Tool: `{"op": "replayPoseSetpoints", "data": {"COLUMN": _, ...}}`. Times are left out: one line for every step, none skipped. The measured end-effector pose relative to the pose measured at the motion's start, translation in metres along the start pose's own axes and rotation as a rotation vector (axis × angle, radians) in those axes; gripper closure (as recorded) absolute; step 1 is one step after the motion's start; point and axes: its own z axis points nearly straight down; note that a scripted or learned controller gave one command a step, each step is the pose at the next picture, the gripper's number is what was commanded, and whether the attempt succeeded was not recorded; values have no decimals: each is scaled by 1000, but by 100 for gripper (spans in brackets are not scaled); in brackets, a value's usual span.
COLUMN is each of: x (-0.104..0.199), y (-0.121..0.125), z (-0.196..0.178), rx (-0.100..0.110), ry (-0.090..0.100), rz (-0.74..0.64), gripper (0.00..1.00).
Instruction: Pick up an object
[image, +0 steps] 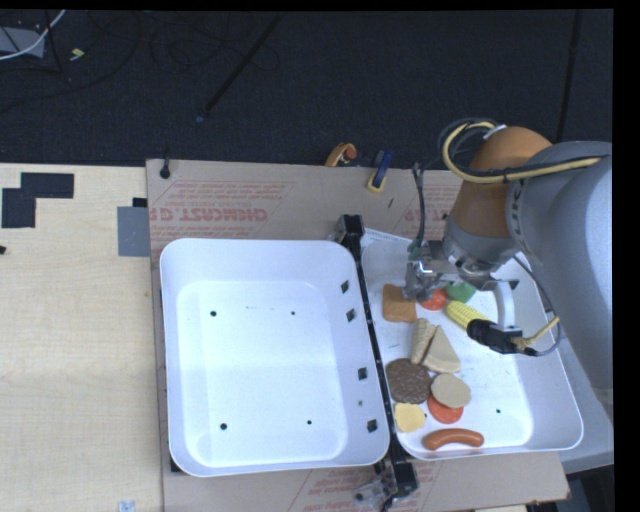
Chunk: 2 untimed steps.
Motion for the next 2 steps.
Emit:
{"op": "replayPoseSetpoints", "data": {"x": 7, "y": -7, "z": -60, "rx": 0, "ry": 0, "rz": 2, "gripper": 100}}
{"op": "replayPoseSetpoints", "data": {"x": 18, "y": -76, "z": 16, "rx": 8, "ry": 1, "rz": 5, "gripper": 100}}
